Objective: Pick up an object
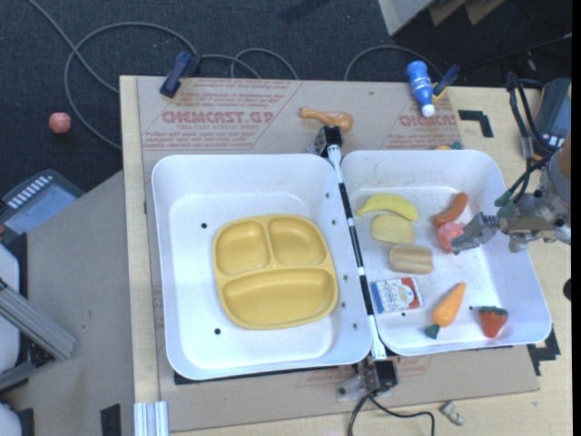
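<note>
So here's where I'm at: the arm is reaching in from the right edge of the frame, and the claw (468,236) is hanging low over the right-hand bin (531,284), tips pointing toward frame left. Right at the tips sits a small pink thing (448,235), and just above it a sausage (451,210) lying on a slant, its long axis running from lower left to upper right. The pink thing looks like it's touching or tucked against the claw tips, but honestly I can't tell from this angle whether the claw is open, closed, or actually has anything pinched. Too small and too dark there.

The rest of the right bin, going further left and down from the claw: a banana (388,206), a pale yellow lump (393,229), a bread roll (411,260), a little milk carton (397,295), a carrot (448,305) and a strawberry (492,321).

The left bin (182,243) just has the yellow divided plate (273,271) in it, well apart from the claw.

My read: the pink thing is the target, since it's by far the closest and lies directly ahead of the tips. The sausage crowding it is what could spoil the grab.
</note>
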Tool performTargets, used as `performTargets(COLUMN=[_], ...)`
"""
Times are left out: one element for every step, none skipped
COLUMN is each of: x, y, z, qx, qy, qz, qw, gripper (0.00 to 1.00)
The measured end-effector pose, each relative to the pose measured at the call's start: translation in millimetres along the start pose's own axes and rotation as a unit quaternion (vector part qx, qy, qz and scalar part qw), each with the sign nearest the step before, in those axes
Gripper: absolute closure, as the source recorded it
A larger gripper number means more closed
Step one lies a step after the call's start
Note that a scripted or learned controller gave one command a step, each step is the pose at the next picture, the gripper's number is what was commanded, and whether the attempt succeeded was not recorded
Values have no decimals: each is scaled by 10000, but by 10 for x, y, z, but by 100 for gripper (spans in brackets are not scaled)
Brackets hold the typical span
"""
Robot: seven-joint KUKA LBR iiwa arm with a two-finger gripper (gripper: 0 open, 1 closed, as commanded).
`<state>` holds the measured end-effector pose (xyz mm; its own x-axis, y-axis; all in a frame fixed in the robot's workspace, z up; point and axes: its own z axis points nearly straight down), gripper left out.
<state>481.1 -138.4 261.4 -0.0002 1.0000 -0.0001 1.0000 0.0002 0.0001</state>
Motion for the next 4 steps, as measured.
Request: performTargets(x=[-275,337,267,269], y=[764,706,734,741], z=[824,1311,1774,1672], qx=[-5,9,13,-2], qy=[-4,5,5,2], qz=[0,-4,4,4], qw=[10000,10000,10000,10000], gripper=[0,0,0,100])
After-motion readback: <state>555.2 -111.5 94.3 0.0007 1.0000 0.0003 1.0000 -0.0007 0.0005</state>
